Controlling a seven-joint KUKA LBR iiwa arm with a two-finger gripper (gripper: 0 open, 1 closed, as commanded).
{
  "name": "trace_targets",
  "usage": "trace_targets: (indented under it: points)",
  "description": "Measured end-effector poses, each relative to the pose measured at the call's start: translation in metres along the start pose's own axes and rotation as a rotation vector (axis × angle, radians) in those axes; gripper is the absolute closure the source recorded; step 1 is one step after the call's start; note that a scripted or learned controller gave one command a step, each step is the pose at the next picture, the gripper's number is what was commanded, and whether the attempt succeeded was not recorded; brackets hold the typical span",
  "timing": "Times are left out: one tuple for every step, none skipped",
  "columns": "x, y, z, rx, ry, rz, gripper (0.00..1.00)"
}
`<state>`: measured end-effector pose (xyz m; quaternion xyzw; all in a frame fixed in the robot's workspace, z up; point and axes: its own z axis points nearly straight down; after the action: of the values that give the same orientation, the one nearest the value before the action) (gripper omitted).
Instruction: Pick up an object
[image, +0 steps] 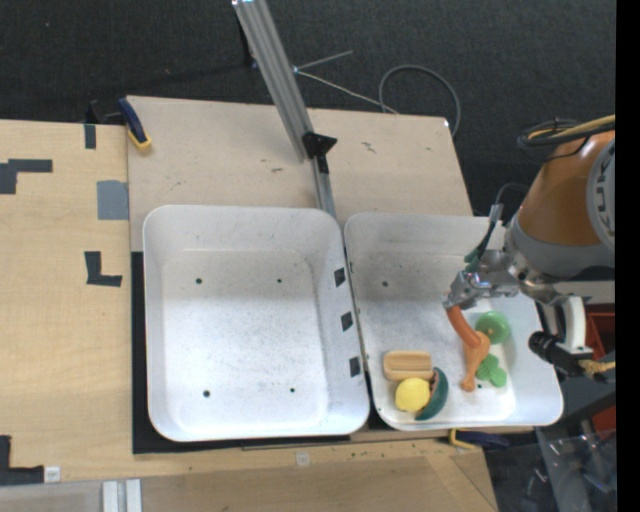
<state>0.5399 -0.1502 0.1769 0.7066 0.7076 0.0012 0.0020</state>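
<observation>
My gripper (466, 293) hangs low over the right bin (410, 250), near its right side. Directly below its tips lies an orange carrot-shaped toy (468, 350), its upper end touching or just under the tips. Beside the carrot sit two green pieces: a round one (492, 327) and a leafy one (493, 373). Near the bin's front edge lie a tan bread-like block (407, 364), a yellow ball (411, 394) and a dark green curved piece (438, 396). The view does not show a thing between the fingers.
The left bin (240, 320) stands beside the right one, sharing a middle wall. A slanted metal bar (290, 100) crosses the bench behind the bins. The arm's orange band (565, 205) looms over the right bin's right edge.
</observation>
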Motion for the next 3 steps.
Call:
trace_targets:
  points:
    - [-0.005, 0.004, -0.062, -0.001, -0.001, 0.000, 1.00]
    - [-0.004, 0.004, -0.082, 0.003, 0.001, 0.000, 1.00]
    - [0.042, 0.027, -0.086, 0.004, 0.003, -0.005, 1.00]
